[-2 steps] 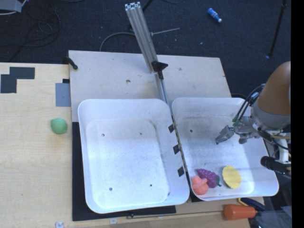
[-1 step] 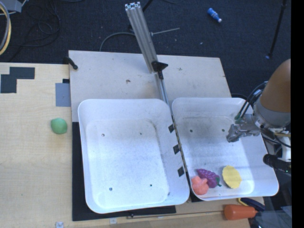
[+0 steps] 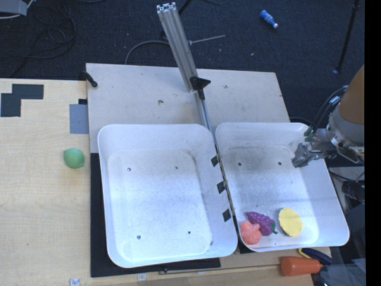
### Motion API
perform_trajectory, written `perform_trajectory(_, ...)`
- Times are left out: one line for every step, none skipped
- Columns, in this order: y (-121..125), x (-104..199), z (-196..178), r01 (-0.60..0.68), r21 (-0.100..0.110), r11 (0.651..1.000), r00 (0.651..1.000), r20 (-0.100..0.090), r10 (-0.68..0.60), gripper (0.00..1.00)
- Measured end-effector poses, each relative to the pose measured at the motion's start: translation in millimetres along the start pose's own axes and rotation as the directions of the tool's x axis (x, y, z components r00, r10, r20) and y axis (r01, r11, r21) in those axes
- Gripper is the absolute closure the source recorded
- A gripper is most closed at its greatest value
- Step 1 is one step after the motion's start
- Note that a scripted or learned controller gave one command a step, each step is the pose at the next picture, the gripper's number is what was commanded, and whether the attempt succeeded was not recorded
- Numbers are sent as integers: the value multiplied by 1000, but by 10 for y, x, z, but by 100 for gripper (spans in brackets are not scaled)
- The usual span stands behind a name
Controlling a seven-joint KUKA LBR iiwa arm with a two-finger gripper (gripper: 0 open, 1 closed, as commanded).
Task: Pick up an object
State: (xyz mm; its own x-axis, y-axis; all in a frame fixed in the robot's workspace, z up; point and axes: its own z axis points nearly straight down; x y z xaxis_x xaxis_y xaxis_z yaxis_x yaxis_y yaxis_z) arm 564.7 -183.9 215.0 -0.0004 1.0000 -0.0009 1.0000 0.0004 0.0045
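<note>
Three small objects lie at the near end of the right bin (image 3: pixel 262 142): an orange-pink lump (image 3: pixel 250 233), a purple bunch like grapes (image 3: pixel 260 220) and a yellow round piece (image 3: pixel 290 221). My gripper (image 3: pixel 300 157) hangs over the right bin's far right side, near its rim, well away from those objects. The arm comes in from the right edge. Nothing shows between the fingers, and their state is too small and dark to read.
The left bin (image 3: pixel 119 137) stands beside the right one. A green ball (image 3: pixel 74 158) rests on the wooden bench at the left. An orange-handled tool (image 3: pixel 300 265) lies in front of the right bin. A metal rail (image 3: pixel 181 46) slants away behind the bins.
</note>
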Motion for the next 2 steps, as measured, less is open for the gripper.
perform_trajectory(5,-4,-261,-1,2,1000,1000,0,1,100)
perform_trajectory(192,482,-257,3,5,1000,1000,-2,-3,100)
